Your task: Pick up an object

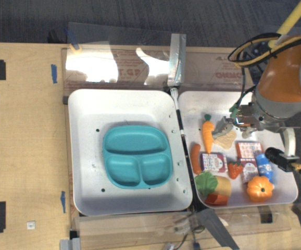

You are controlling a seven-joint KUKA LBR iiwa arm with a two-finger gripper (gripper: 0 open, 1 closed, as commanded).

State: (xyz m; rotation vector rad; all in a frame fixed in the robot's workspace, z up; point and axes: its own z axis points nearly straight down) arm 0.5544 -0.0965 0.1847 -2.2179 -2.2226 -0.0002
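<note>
My gripper [233,124] hangs low over the upper middle of the right bin [288,194], reaching in from the right. Just below and left of it lies a beige wedge-shaped piece [224,140], touching or very near the gripper's tip. An orange carrot [207,133] stands to the left of it. Further toward the front are a red sausage [196,158], a small carton [213,162], a red and white box [248,151], a blue bottle [264,167], an orange tangerine [259,188], and a green lettuce piece [206,182] beside a yellow piece [222,186].
The left bin [83,139] holds a teal divided plate [137,155]. A raised divider [182,139] separates the two bins. A clear panel and a metal bracket [176,59] stand behind the bins. Yellow and black cables [254,48] loop above the arm's orange band [280,79].
</note>
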